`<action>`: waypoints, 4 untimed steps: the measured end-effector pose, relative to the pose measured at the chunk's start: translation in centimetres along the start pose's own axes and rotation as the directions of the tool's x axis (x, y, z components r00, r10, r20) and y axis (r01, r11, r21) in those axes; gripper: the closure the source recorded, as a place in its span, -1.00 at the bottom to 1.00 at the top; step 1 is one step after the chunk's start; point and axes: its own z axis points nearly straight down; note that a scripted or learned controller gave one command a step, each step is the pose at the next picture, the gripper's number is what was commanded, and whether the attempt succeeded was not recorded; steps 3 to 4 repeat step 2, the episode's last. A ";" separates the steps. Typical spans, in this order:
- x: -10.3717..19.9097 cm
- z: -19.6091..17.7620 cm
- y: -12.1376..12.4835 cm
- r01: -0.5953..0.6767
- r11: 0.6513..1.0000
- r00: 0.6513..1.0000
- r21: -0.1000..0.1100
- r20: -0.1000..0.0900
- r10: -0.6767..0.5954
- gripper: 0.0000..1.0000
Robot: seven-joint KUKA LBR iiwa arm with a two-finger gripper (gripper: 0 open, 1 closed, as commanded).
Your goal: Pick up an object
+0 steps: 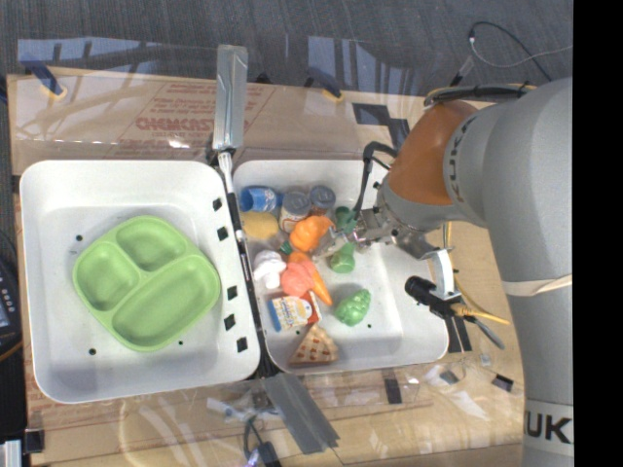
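Camera view is showing the gripper (352, 233) hovering mid-frame in the right white bin (389, 334) beside a small green plastic toy (342, 257); I cannot tell its grip state. That toy is looking light, stiff and slippery, best pinched across its middle.

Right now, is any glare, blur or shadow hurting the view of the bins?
Camera view: even light, soft shadows; glare streaks on the clear sheeting behind the bins; the green plate reads sharp; the small items near the gripper are soft, hard to identify.
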 end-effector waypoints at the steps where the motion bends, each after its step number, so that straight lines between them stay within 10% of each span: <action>1: 0.0 -1.0 0.0 0.003 1.000 1.000 0.002 0.000 -0.003 1.00; 2: 9.6 -14.3 4.5 0.005 1.000 1.000 -0.005 -0.001 -0.005 1.00; 4: 9.6 -14.3 4.5 0.005 1.000 1.000 -0.005 -0.001 -0.005 1.00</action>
